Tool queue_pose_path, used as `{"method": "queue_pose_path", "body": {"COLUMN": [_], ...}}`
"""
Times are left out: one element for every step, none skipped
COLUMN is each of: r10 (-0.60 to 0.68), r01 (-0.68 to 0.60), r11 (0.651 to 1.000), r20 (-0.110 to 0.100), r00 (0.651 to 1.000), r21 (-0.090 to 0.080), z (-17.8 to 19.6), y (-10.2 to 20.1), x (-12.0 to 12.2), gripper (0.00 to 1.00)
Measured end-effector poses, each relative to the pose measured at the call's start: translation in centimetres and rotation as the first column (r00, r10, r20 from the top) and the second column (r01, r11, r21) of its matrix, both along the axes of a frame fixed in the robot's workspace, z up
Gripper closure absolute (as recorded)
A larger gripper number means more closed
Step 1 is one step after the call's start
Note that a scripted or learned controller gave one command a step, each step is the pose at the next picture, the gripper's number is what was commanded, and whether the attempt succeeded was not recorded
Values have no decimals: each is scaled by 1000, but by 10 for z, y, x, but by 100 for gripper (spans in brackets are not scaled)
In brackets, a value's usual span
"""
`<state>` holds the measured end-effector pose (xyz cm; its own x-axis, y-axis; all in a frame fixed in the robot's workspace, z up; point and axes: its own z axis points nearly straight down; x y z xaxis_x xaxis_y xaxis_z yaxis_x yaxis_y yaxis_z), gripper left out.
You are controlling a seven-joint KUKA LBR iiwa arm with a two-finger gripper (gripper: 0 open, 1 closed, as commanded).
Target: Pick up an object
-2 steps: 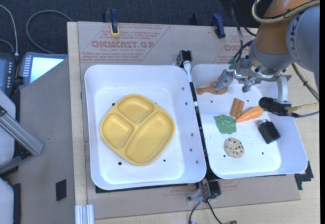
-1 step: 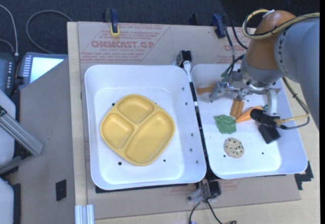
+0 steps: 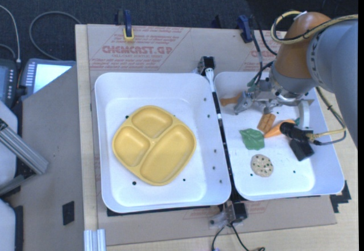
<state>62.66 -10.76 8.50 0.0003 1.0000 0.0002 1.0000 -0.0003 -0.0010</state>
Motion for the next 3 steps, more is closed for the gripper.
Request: {"method": "queue_pose_path", "body": {"r10": [-1, 0, -1], "r01": [1, 0, 1], "r11": [1000, 1000, 1000], "r20": [3, 6, 6], "r00": [1000, 1000, 1000], "r21": [-1, -2, -2], "z": [11, 61, 114], "y": [0, -6, -10], "x": [1, 10, 1], "gripper": [100, 100, 100]}}
